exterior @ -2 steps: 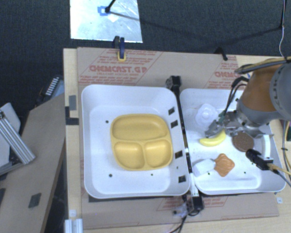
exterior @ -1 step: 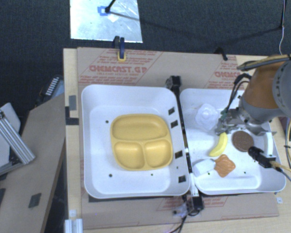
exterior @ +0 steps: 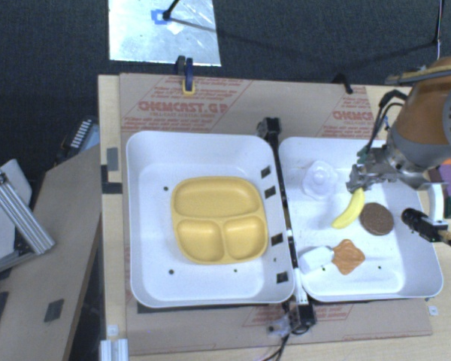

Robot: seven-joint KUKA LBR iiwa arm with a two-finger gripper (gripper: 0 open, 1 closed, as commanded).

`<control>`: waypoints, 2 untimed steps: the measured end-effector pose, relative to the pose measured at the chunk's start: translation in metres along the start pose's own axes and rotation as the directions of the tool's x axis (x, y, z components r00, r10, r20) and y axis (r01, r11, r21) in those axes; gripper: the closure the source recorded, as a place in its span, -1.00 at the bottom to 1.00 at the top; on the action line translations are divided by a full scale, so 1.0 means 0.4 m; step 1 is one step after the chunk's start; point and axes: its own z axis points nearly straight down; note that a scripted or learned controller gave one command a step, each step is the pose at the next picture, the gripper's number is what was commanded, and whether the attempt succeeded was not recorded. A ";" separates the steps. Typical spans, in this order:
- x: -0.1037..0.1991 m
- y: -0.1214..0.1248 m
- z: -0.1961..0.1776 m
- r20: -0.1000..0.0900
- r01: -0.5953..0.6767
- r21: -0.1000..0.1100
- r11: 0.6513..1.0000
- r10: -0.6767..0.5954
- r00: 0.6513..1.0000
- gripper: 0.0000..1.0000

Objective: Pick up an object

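Nearest the camera, in the right bin (exterior: 428, 277), lie a white block (exterior: 315, 259) and, touching its right end, an orange-brown piece (exterior: 349, 256). Neither is disturbed or gripped.

Further in, a brown disc (exterior: 376, 219) rests flat on the bin floor, just beside the banana (exterior: 349, 208). The banana lies at a slant, lower tip toward the block, upper tip up against the hand (exterior: 363, 179). It appears to rest on the bin floor; no lift is evident.

The hand sits low at the banana's upper end. Whether it is parted or pinched together cannot be told from this angle; the wrist body hides the tips. No object can be confirmed as gripped.

Just left of the hand, a clear cup-like item (exterior: 319, 177) stands on the bin floor, hard to make out against the white.

In the left bin (exterior: 146, 201), a yellow tray (exterior: 214, 219) with three compartments sits centred, well apart from the arm.

Status, as judged: approach done, hand placed at the banana, the likely target. Grasp not confirmed. Left to do: secure the grip and raise the banana clear of the bin. The task counts as not yet achieved.

The desk (exterior: 233, 100) behind both bins carries a clamp (exterior: 186, 74) at its far edge.
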 end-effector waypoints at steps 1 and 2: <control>0.000 -0.016 -0.150 0.000 0.001 0.001 1.000 -0.001 1.000 1.00; -0.001 -0.012 -0.265 0.000 0.001 0.000 1.000 -0.001 1.000 1.00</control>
